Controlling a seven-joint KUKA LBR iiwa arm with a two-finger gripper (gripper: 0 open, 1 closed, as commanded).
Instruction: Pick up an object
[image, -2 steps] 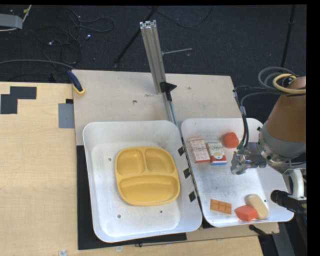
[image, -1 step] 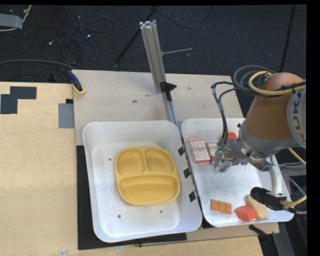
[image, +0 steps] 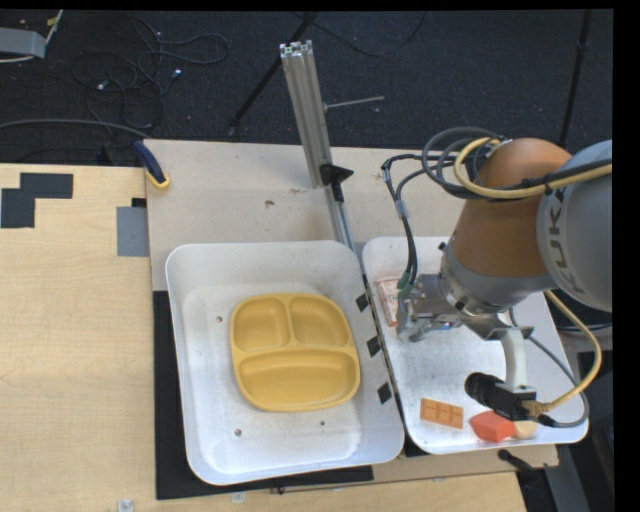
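packet (image: 384, 297), pinkish and flat, is the object closest to my gripper (image: 411, 326). it lies in the right bin (image: 435, 370), hard against that bin's left wall and towards its far side. the gripper hangs low just right of the packet and a little nearer, and from this slant i cannot tell whether it is apart or together. nearer in the same bin, an orange-brown wafer block (image: 441, 412) lies flat, with open white floor to its left and on its far side. a red-orange lump (image: 492, 427) sits just right of the block, close to the near rim. the left bin (image: 190, 300) carries a yellow divided plate (image: 295, 350) about its middle, with bare floor on every side up to the walls.
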